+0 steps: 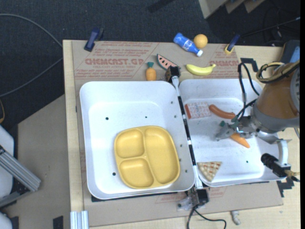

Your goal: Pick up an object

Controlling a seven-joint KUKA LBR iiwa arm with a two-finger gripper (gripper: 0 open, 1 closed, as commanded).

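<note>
Gripper (228, 130) hangs low inside the right bin (209, 86), its grey fingers splayed out toward the bin's middle and tips down near the floor, right beside the carrot (240, 140), a small orange piece lying tilted just to the fingers' right and partly under the wrist. The fingers look parted, with nothing visibly between them; whether a tip is touching the carrot cannot be told from this angle. Just above sits a sausage (222, 111), reddish-brown, lying near a red-and-white packet (197, 110), and lower toward the front wall a pizza slice (209, 169) rests apart from the rest. Across the divider, the left bin (95, 95) holds a yellow divided tray (145, 155). Beyond the bins, on the bench's back strip, lie a banana (200, 69), a blue bottle (187, 44), an orange ball (200, 40), a watermelon slice (165, 61) and a tiny pineapple (151, 73). My worry is offset: the carrot seems to sit beside the fingers, not between them, so closing now may pinch air or nudge it away across the smooth floor. Its tapered, slick shape could also squirt out if caught near the thin end, and the sausage is close enough to be bumped.
</note>
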